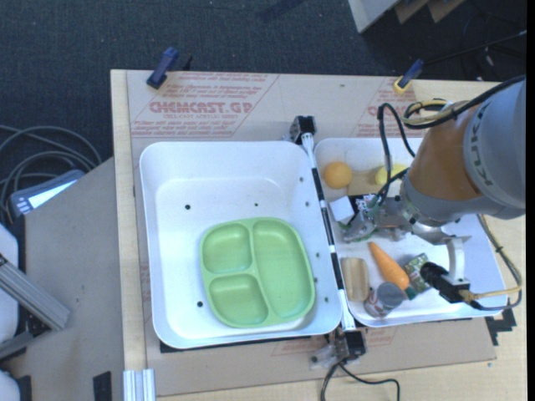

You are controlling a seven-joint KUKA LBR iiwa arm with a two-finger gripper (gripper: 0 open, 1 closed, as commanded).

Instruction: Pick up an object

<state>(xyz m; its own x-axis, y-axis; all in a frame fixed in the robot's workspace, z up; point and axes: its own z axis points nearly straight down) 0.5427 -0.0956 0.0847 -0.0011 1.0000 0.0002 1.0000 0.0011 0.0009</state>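
My gripper [361,222] hangs low in the right bin [476,295], near its left wall, at the end of the grey arm with the orange band [443,161]. Just below and right of it lies an orange carrot [387,264]. An orange ball [337,175] rests above the gripper at the bin's far left corner, and a yellow object [382,176] beside it is partly hidden by the arm. A tan block [355,278] and a grey round object [387,295] lie near the front wall. A small green item [415,266] sits right of the carrot.
The left bin [167,174] holds a green divided plate [255,270]. A black divider [322,215] with clamps runs between the bins. Cables [397,119] loop over the arm's wrist. The bench's cardboard top [209,103] extends behind the bins.
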